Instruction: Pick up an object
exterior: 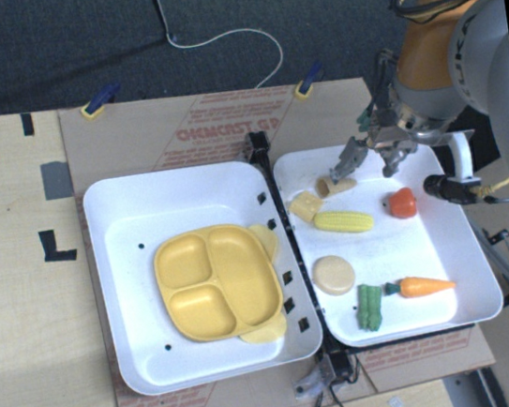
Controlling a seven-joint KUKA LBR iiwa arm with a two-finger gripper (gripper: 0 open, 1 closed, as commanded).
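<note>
My gripper point(368, 164) hangs over the back of the right bin point(469, 308), its two fingers spread open with nothing between them. Just below its left finger lies a small tan piece point(331, 185). Further forward in the same bin are a pale yellow chunk point(304, 206), a corn cob point(343, 222), a red tomato point(402, 203), a round beige disc point(333, 274), a green vegetable point(370, 306) and an orange carrot point(422, 286).
The left bin point(115, 219) holds a yellow divided plate point(217, 281) with a pale yellow piece under its right edge. A black divider point(282, 231) runs between the bins. The arm's grey body and orange band point(438, 37) stand at the upper right.
</note>
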